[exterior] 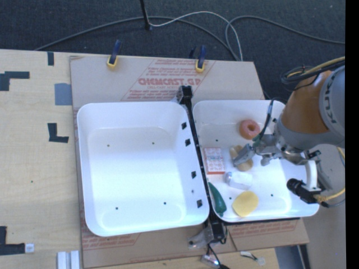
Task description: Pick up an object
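Now | jaws (244,157) low in right bin (224,112) | tan object (240,151) at tips | grip state unclear

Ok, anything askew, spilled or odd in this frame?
Nothing stands out. The donut, card, green tool and yellow disc lie loose inside the right bin, with the gripper low among them.

Two yellow clamps (114,61) pin printed cardboard (162,78); cables (185,18), possibly, cross dark carpet.
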Robot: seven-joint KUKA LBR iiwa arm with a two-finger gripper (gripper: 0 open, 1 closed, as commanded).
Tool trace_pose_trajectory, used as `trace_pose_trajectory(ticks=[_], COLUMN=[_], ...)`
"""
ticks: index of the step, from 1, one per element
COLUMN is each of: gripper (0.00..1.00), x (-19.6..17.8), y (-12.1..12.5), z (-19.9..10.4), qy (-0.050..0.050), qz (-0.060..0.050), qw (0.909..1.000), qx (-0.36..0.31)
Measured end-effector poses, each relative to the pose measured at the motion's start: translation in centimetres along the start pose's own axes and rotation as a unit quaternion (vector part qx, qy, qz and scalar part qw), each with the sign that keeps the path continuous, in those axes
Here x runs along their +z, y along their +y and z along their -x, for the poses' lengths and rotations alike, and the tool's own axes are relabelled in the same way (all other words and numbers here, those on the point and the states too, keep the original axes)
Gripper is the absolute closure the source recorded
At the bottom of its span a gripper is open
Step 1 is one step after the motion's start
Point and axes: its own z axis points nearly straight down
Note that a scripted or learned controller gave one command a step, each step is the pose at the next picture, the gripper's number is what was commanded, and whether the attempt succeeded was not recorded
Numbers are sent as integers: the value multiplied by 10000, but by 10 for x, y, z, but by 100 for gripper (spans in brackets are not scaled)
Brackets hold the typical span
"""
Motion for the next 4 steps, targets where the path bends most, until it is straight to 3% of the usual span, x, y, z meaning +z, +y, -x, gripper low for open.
trace_pose_trajectory(ticks=[1,2,4], gripper=[0,0,0], x=[38,36,37], y=[40,32,54], z=[-23,-63,-53], qy=[-13,-14,0], qz=[21,31,21], qw=[10000,10000,10000], qx=[-7,-2,-4])
